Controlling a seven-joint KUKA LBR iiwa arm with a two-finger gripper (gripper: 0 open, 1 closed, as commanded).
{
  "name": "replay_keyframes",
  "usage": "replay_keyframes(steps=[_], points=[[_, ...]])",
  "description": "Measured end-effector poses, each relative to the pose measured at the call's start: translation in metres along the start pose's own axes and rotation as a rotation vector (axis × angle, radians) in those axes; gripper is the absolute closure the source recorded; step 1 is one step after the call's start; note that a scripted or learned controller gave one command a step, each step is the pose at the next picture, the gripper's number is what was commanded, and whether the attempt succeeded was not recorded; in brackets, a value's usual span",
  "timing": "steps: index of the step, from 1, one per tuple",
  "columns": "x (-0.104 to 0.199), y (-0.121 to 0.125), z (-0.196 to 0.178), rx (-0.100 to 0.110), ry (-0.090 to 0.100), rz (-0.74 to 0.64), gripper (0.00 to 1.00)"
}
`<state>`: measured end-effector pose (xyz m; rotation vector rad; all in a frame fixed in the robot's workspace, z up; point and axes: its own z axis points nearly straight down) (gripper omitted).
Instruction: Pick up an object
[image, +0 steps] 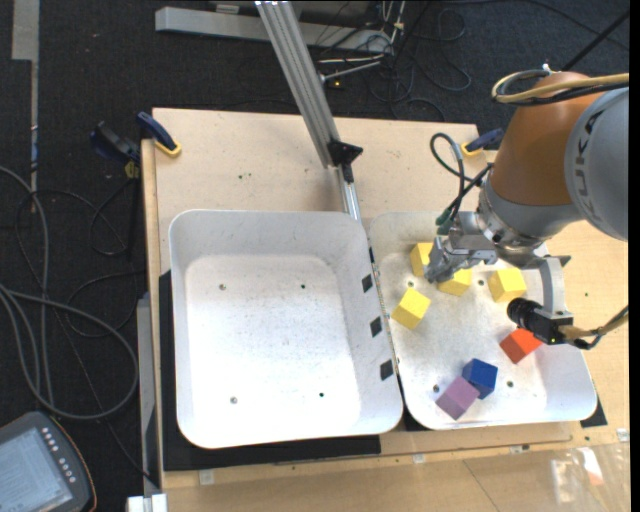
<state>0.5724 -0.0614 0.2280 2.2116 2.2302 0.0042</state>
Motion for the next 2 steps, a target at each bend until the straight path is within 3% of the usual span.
replay_keyframes(steps=[2], points=[[0.105, -0.017, 0.000, 0.003, 0.001, 0.000, 1.00]])
